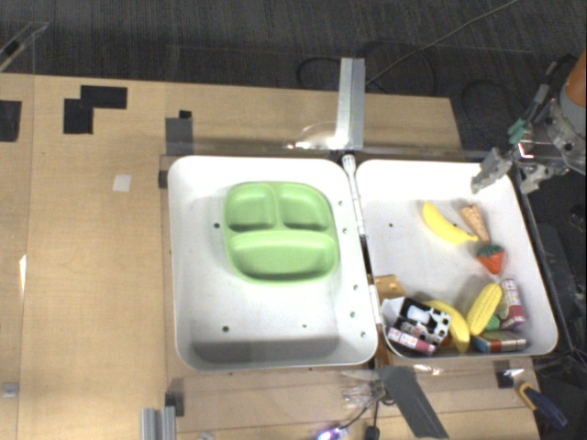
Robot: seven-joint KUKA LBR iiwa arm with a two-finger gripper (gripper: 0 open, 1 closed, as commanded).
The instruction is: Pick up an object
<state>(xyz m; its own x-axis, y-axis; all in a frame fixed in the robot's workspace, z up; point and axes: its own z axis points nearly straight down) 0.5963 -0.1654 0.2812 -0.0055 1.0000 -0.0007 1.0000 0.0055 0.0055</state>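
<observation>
1. The pick has not begun, as far as the view shows: every object lies in the right bin (404, 186), and nothing is lifted off its floor.

2. The gripper (486, 174) hangs at the upper right corner of that bin, near its rim. It carries nothing; whether it is released or clenched I cannot tell at this size.

3. The nearest candidates sit just below and left of it: a yellow banana (445, 225) lying slantwise, a small tan cone-like piece (474, 221) touching or just beside the banana's right end, and a red strawberry-like toy (492, 258) a little lower.

4. Further toward the near edge is a crowded heap: an ear of toy corn (485, 308), a black-and-white piece (424, 319), and some small bottles or markers (too small to name surely).

5. The banana looks the easiest target, being curved, slim and set apart from the heap, with bare floor on its left.

6. What is left, I judge: descend over one object, close on it, lift.

7. The left bin (197, 246) holds a green divided tray (278, 230).
</observation>
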